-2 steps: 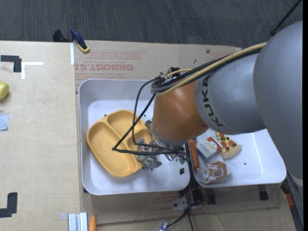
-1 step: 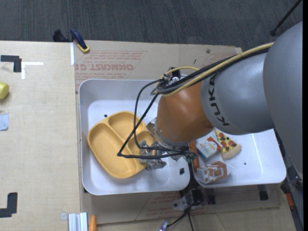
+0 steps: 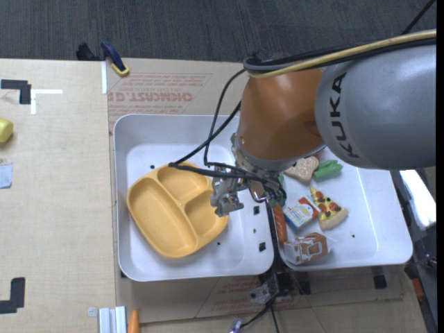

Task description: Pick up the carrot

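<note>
Two white bins (image 3: 139, 255), one carrot (image 3: 279, 225), one yellow tray (image 3: 173, 214); end effector (image 3: 227, 200) state unclear.

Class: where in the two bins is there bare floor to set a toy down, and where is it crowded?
Free: left bin floor behind the yellow tray, and its front right corner. Right bin: the right side, past the pizza slice. Crowded: by the divider, around the carrot and gripper.

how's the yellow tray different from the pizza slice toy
The yellow tray lies in the left bin; the pizza slice lies in the right bin. The tray is far bigger than the pizza slice. The tray is plain yellow with compartments; the pizza slice is multicoloured. Both lie flat.
</note>
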{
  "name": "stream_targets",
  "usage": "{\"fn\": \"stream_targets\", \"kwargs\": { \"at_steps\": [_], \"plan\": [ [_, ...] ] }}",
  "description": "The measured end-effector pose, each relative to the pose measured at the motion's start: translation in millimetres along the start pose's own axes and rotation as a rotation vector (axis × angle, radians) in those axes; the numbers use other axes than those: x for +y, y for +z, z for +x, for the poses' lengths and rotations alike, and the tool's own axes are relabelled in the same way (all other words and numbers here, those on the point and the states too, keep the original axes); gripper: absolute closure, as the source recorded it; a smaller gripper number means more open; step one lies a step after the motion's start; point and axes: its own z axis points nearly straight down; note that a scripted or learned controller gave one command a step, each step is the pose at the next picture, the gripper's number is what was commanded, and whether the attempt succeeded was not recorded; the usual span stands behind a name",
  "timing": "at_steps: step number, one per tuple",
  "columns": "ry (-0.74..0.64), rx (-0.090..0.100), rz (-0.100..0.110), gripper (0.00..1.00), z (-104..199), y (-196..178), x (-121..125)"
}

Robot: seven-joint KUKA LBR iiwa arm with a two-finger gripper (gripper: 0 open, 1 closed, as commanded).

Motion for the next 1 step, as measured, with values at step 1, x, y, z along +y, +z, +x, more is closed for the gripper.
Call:
{"fn": "stream_targets", "kwargs": {
  "at_steps": [1],
  "plan": [
    [-0.197, 0.003, 0.0, 1.0, 9.3, 107.2, 24.5]
  ]
}}
